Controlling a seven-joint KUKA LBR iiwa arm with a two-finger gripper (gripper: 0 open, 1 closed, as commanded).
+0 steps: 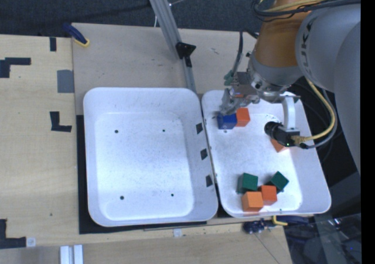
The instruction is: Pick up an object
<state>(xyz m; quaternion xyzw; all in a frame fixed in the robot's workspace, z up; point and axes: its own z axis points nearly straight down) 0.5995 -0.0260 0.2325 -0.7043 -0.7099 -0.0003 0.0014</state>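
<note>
My gripper [230, 106] hangs over the far left corner of the right bin [307, 166]. Directly below its tip lies a blue block [226, 121], with an orange block [242, 117] touching its right side. The tip sits just above or against the blue block, and I cannot make out any contact. The arm's orange band and grey wrist fill the upper right.
Near the right bin's front edge sit two green blocks [248, 182] [279, 180] and two orange blocks [253, 200] [269, 193]. Another orange block [278, 145] peeks from behind the arm's black cable fitting. The left bin [94, 110] adjoins on the left. A metal pole [167, 14] slants behind.
</note>
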